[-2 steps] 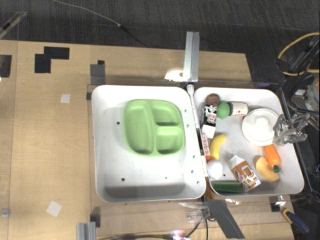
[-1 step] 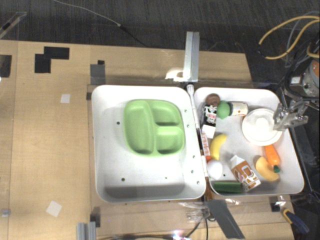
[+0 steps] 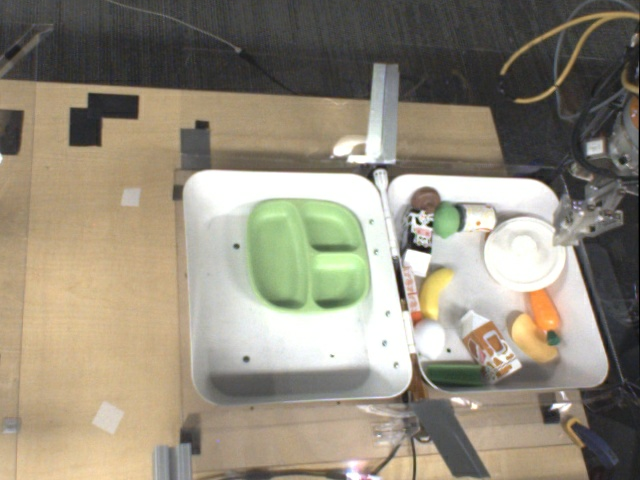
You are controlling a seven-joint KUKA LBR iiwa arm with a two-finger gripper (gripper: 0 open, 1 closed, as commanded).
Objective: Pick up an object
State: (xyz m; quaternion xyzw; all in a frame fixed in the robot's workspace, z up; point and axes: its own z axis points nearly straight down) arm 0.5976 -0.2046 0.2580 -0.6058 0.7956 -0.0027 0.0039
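Observation:
The right bin (image 3: 575, 368) holds several toy foods. A white bowl (image 3: 522, 251) lies at its upper right. Below the bowl are an orange carrot (image 3: 545, 314) and a yellow banana (image 3: 531, 337). A brown and white carton (image 3: 489, 346) leans beside a dark green cucumber (image 3: 455, 374). A white egg (image 3: 430, 339) and a second yellow banana (image 3: 435, 291) sit by the left wall. A bottle with a green cap (image 3: 462, 218), a black and white carton (image 3: 419, 230) and a brown round piece (image 3: 425, 199) lie at the top. My gripper (image 3: 583, 219) hangs over the bin's right rim, just right of the bowl.
The left bin (image 3: 215, 298) holds a green divided tray (image 3: 306, 253). A metal post (image 3: 383, 113) stands behind the divide between the bins. Yellow cables (image 3: 560, 43) and wiring crowd the upper right, by the arm (image 3: 620, 138). Wooden bench top spreads to the left.

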